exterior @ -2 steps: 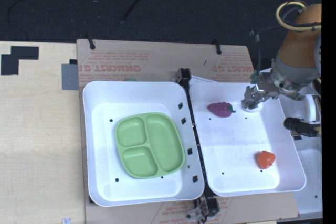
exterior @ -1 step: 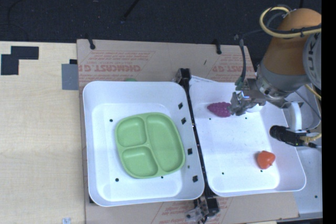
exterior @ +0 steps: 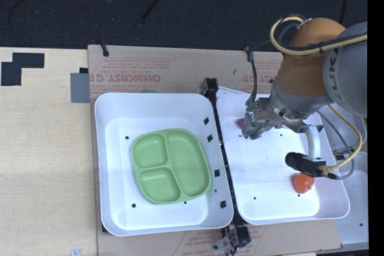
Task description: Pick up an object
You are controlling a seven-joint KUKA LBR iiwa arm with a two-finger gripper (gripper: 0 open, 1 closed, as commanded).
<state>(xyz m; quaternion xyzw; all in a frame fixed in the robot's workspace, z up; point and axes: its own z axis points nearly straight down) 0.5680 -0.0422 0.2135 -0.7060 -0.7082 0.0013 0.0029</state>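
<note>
Grey arm (exterior: 345,72) low at ten o'clock in right bin (exterior: 270,207), likely after pink thing (exterior: 240,124); fingers' spread impossible to tell; orange ball (exterior: 303,183) untouched at four.

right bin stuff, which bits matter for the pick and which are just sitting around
Part of the job:
- gripper, low over the right bin
- small pinkish object beside the gripper, partly hidden
- orange-red object in the right bin

Just lying about:
- green divided plate in the left bin
</note>
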